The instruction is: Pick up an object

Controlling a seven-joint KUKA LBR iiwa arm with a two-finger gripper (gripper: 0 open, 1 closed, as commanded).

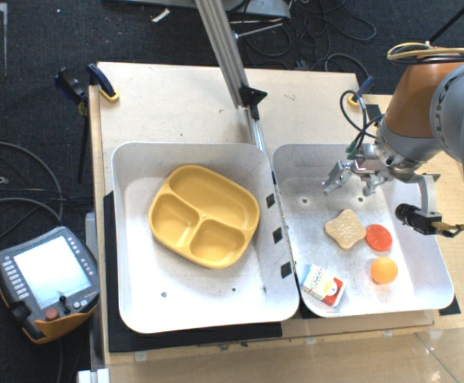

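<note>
Dark carpet strewn with cables surrounds a pale surface carrying two shallow white bins. Left bin: one yellow divided tray, lying flat near centre. Right bin: a toast slice, a red round piece just beside it, an orange ball below that, and a small printed carton at the near edge.

Gripper hangs over the upper part of the right bin, fingers spread and holding nothing, apart from every item. Nearest candidate is the toast slice, just below the fingertips.

Assessment: the toast appears to be a light toy piece, probably stiff, thin and lying flat; a grip across its narrow edges seems best, though it may slide on the smooth bin floor. The ball is likely to roll away. The carton offers flat parallel sides and looks easiest to clamp.
</note>
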